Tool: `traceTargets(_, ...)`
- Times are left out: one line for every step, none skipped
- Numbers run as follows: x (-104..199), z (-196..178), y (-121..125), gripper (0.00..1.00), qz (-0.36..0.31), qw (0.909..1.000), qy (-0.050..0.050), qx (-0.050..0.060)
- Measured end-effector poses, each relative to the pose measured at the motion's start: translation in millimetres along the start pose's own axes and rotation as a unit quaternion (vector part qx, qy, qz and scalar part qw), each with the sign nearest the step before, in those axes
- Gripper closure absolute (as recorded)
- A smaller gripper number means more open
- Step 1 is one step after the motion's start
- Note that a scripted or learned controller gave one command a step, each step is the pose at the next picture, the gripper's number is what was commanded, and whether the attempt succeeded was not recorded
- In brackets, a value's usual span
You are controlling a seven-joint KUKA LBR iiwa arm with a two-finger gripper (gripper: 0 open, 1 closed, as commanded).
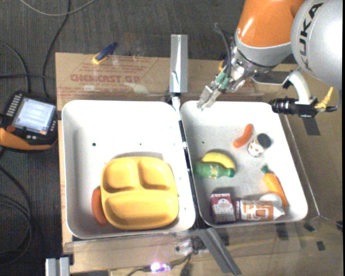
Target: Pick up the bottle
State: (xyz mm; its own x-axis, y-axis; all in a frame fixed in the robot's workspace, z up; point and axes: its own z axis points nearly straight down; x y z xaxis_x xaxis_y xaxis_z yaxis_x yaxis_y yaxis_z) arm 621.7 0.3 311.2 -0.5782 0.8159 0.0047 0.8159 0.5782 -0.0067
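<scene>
Worktop, two white bins: bottle (216, 169) lies ungrasped in right bin (241, 119); fingers (209, 96) at far rim, state indiscernible.

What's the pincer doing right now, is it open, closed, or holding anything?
Pincer: over the back edge of the right bin, nothing visible between its tips; open or closed cannot be told.
</scene>
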Motion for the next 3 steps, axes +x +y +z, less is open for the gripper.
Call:
traceTargets(0,0,0,0.0,0.0,1.0,0.0,0.0)
traceTargets(90,104,82,0.0,-0.014,0.9999,-0.001,0.0)
traceTargets(138,148,123,0.0,0.055,0.9985,-0.001,0.0)
